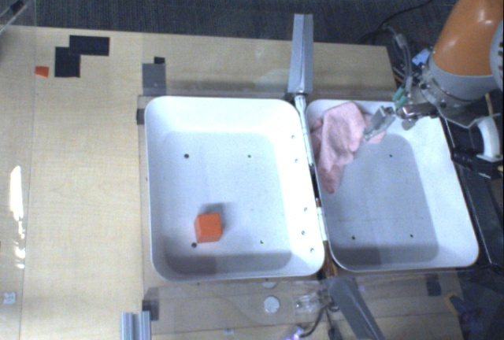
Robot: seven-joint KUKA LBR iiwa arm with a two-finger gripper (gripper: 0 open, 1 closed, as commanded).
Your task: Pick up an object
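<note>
In the camera view, the tabletop (79,197) carries two shallow white bins side by side. The left bin (228,134) holds a small orange block (209,227), which sits on the floor of the bin toward its near left corner, apart from every wall. The right bin (409,197) holds a crumpled pink cloth (337,140), bunched against the far left corner, with a tail of fabric hanging down along the divider between the two bins.

The arm (472,31) reaches in from the right, its orange band showing above the grey wrist at the upper right of the scene. The tool (383,120) hangs over the far part of the right bin, tilted down and toward the left. Its tip sits just at the right edge of the pink cloth, touching it or very nearly so; the fabric bunches right up to the fingertips. Whether the fingers are parted or closed cannot be told at this size, nor whether any cloth lies between them.

The orange block lies well apart from the tool, across the divider in the other bin and toward the near side.

Dark markers (77,53) and a small orange square (42,72) lie on the tabletop at the far left.
</note>
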